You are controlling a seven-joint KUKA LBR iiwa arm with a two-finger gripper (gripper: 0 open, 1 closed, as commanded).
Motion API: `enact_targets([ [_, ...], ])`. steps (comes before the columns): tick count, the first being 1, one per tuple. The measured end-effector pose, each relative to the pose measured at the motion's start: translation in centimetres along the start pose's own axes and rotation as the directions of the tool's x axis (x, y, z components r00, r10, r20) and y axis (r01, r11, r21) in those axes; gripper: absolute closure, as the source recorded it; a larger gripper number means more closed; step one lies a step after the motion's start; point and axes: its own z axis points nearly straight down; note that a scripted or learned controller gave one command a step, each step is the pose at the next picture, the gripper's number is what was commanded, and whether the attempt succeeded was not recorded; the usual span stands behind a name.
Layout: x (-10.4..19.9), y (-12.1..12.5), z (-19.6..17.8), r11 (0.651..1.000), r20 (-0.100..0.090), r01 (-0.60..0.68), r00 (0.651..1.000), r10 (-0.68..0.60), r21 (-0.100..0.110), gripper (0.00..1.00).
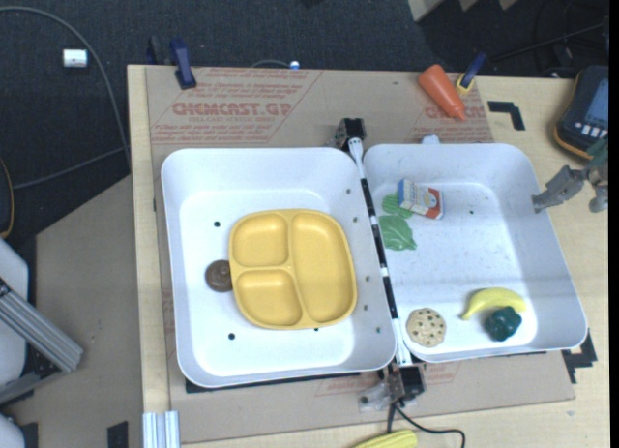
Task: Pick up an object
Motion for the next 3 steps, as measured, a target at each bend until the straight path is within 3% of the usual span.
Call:
enact_targets([
  [1,7.7,-4.6,7.9,1.000,-0.002,0.002,1.000,-0.002,0.002,0.00],
  [2,4.7,-5.4,18.5,1.000,-0.002,-0.001,1.000,0.001,0.004,0.00],
  [3,7.1,3.7,9.0,1.000,0.000,0.002,1.000,-0.002,-0.005,0.00],
])
